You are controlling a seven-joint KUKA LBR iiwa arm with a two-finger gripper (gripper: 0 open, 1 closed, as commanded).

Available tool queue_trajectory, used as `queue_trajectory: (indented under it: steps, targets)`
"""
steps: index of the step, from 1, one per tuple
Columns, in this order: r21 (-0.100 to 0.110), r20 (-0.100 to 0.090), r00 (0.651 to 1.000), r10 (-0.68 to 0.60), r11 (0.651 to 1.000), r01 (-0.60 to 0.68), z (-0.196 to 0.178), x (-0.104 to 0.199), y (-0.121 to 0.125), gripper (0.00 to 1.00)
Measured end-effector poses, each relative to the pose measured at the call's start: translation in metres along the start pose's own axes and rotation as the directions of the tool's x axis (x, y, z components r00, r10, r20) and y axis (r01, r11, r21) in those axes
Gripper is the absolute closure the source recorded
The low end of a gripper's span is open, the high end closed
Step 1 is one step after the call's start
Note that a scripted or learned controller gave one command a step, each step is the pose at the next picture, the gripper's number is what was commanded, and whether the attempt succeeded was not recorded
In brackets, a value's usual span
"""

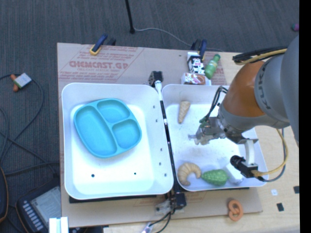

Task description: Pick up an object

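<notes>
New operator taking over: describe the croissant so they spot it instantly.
Look in the right bin, along its near edge. The croissant lies at the near-left corner, a tan curved pastry. Beside it lies a green leafy item; the cone near the far wall is straight.

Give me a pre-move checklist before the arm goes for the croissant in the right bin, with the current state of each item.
1. Croissant in plain sight at the near edge of the right bin: ok.
2. Croissant free of neighbours: not ok, the green toy lies right beside it.
3. Gripper carrying nothing: cannot tell.
4. Gripper over the croissant: not ok, it hangs over mid-bin, farther back.
5. Path from gripper to croissant free of items: ok, bare bin floor between.
6. Cone out of the way: ok, it lies at the bin's far side.
</notes>
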State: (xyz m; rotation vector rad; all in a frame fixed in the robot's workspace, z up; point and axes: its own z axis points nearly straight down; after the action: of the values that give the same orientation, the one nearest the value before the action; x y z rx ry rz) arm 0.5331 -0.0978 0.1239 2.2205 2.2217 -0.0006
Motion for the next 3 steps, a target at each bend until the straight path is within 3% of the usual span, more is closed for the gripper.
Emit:
queue_trajectory:
  steps: [1, 2, 3]
  targets:
    - [0.002, -0.002, 1.0, -0.002, 1.0, 0.002, -0.06, 0.07, -0.049, 1.0]
    - [0.0, -0.001, 1.0, -0.002, 1.0, 0.002, -0.07, 0.1, -0.049, 1.0]
    - [0.002, 0.001, 1.0, 0.001, 1.0, -0.001, -0.063, 0.097, -0.05, 1.0]
